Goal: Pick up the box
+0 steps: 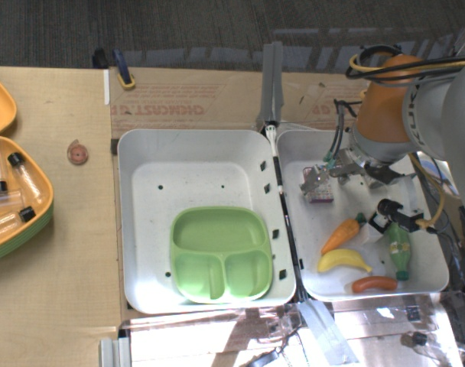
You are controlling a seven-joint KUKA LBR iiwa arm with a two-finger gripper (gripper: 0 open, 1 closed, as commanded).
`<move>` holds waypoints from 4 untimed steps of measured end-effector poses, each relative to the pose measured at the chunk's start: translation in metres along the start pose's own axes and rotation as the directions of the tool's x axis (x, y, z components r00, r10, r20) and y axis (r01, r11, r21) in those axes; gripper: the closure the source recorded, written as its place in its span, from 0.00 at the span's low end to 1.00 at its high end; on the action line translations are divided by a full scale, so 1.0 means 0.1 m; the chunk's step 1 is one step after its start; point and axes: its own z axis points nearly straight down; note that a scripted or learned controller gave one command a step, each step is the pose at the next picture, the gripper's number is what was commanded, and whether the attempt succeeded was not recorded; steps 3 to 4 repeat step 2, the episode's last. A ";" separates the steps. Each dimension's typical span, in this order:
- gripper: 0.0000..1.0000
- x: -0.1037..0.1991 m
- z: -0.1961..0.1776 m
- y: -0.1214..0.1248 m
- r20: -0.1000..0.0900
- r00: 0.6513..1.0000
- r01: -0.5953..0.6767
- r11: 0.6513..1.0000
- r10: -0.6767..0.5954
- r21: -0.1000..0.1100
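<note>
The box (318,183), small and pale with a purplish printed face, lies on the floor of the right bin (294,205), towards that bin's far left corner and close to the wall it shares with the left bin (141,205). The hand (333,167) sits just beside it, on the side towards the bin's far right, at the end of the arm (385,113) that comes in over the right edge of the worktop. So the box lies from the hand a little towards the shared wall and the near edge; the two look to be touching or nearly so, though the metal parts blur into the box's top and I cannot say which. The box is too small and foreshortened to give a sure long axis; it looks roughly squarish. Whether the hand is wide or narrow cannot be told from here, and nothing can be seen held in it. The other things in this bin lie well clear towards the near edge: a carrot (341,234), a banana (343,262), a green bottle (398,249) and a red pepper (374,284). The green tray (221,253) is in the left bin. My judgement is that the coming move needs only a short shift towards the shared wall before closing.
</note>
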 end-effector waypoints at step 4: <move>1.00 0.44 -1.40 -0.29 -0.001 0.993 0.118 0.993 -0.118 0.002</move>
